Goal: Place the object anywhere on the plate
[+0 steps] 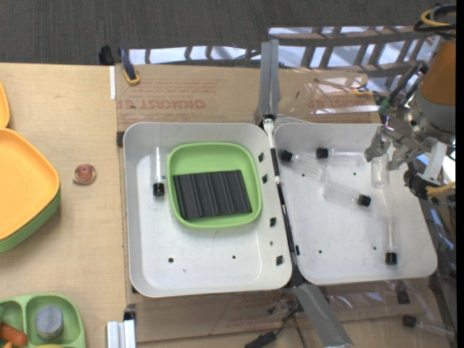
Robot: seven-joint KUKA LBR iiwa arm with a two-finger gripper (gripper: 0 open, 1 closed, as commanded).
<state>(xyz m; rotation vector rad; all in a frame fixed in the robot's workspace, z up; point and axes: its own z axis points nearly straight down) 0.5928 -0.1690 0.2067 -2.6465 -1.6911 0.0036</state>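
Over the right bin (341, 267): my gripper (382, 167), arm reaching in from the right
Fingers: pinching a clear tube (380, 171), upright

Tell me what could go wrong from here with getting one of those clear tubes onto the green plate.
The end effector hangs at the right bin's far right, and the green plate sits in the left bin, so a tube may slip out during the long carry. The clear tubes look thin and see-through, so a grasp could miss. A dark ridged block covers most of the plate, and a round tube might roll off it.
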